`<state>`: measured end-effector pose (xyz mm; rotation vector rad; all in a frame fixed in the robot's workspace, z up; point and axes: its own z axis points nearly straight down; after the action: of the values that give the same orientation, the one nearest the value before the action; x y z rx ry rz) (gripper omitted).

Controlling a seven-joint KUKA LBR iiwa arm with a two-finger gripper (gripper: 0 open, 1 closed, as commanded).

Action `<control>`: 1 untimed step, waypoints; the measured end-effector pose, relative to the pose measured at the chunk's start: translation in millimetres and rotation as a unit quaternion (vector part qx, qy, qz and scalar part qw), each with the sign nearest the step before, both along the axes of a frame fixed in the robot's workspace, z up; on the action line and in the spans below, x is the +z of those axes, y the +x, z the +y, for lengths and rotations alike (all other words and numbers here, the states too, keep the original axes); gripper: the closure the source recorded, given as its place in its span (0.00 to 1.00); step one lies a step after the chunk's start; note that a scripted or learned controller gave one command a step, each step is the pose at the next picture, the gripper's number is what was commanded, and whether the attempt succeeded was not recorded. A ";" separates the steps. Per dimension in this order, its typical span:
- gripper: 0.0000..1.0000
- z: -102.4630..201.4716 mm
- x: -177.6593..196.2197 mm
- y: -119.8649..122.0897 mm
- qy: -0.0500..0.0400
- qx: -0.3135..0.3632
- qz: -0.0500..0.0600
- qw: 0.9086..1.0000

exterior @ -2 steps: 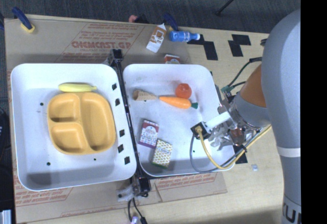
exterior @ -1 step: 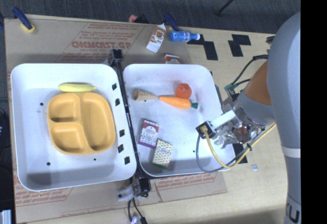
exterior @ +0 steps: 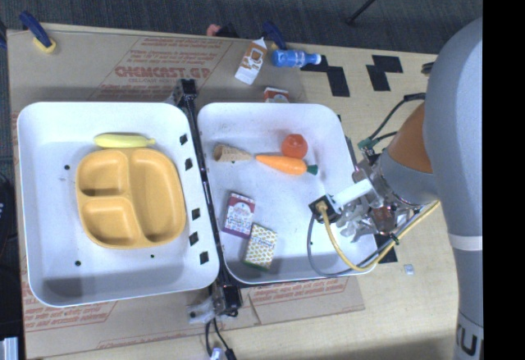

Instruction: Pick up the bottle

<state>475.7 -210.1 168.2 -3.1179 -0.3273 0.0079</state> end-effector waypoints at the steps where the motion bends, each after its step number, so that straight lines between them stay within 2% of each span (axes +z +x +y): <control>1: 1.00 -0.4 4.9 0.4 -0.001 0.000 -0.001 1.000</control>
<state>476.0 -210.5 173.0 -3.1196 -0.3268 0.0047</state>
